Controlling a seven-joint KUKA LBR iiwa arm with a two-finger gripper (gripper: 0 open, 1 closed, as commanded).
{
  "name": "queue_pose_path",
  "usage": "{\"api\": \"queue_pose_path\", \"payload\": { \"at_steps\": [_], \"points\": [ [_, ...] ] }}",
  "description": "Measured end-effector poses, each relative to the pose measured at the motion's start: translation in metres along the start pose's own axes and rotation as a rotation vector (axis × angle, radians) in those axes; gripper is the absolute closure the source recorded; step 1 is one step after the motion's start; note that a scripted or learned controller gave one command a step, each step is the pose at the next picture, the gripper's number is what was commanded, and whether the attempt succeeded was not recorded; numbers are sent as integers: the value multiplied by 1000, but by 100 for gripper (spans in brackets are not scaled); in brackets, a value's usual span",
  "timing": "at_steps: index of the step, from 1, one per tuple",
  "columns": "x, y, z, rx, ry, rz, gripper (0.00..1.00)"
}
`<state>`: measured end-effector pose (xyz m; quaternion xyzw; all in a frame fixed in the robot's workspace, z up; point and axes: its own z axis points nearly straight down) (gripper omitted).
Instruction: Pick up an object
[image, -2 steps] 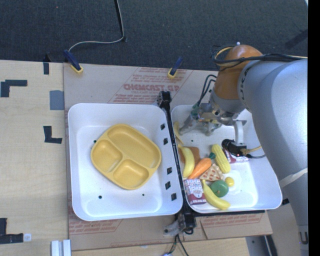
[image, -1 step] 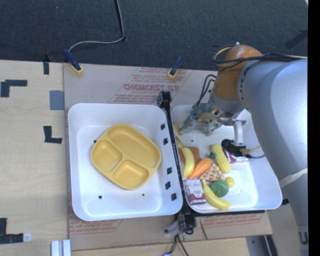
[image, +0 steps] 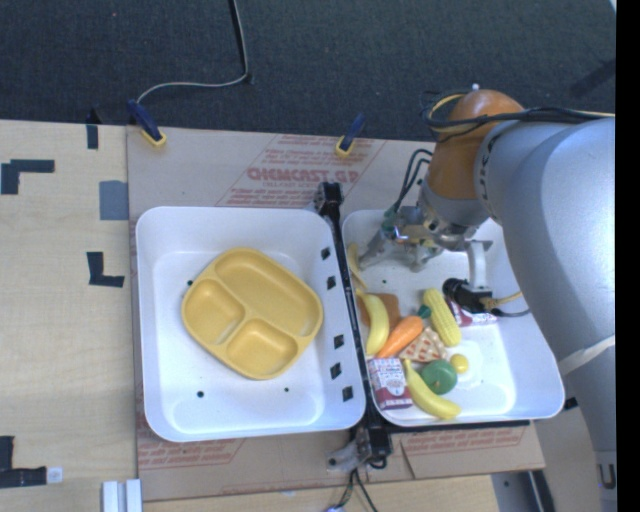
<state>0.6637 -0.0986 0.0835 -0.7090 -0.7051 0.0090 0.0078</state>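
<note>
Grey arm (image: 560, 220) seen foremost, claw (image: 405, 238) state not discernible, toy food (image: 415, 350) piled just below it, yellow tray (image: 252, 312) left.

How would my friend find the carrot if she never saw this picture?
Look at the right white bin, the one crowded with toy food. In the middle of that pile lies the carrot, slanted between a yellow banana and an ear of corn. It is the only orange piece in the pile.

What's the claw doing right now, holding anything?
Claw: over the far end of the right bin, above the toy food; open or shut cannot be told, and nothing shows between its fingers.
</note>
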Motion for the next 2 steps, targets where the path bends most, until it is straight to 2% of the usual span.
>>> {"api": "queue_pose_path", "payload": {
  "at_steps": [2],
  "points": [
    [0, 0, 0, 0, 0, 0, 0]
  ]
}}
